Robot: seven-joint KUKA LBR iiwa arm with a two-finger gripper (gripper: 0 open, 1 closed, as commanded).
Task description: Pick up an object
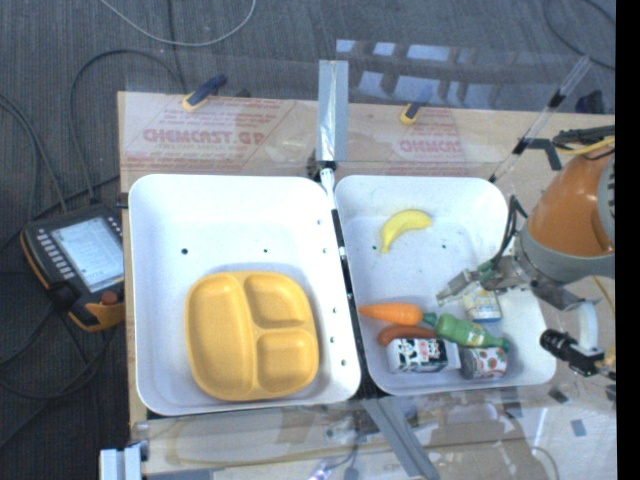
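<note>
In the right bin (470, 193) lie a yellow banana (404, 226), an orange carrot (391, 313), a green bottle (468, 330), a black-and-white carton (418, 354), a red-and-white can (484, 361) and a small white, yellow and blue box (484, 306). My gripper (478, 282) hangs low over the bin's right side, just above the small box and up-right of the green bottle. The arm's orange band (570, 213) rises at the right edge. Nothing shows as lifted from the bin floor.
The left bin (160, 228) holds a yellow divided tray (254, 334) near its front. A raised divider (340, 258) separates the two bins. A teach pendant (78, 258) lies left of the bench, with cables on the floor behind it.
</note>
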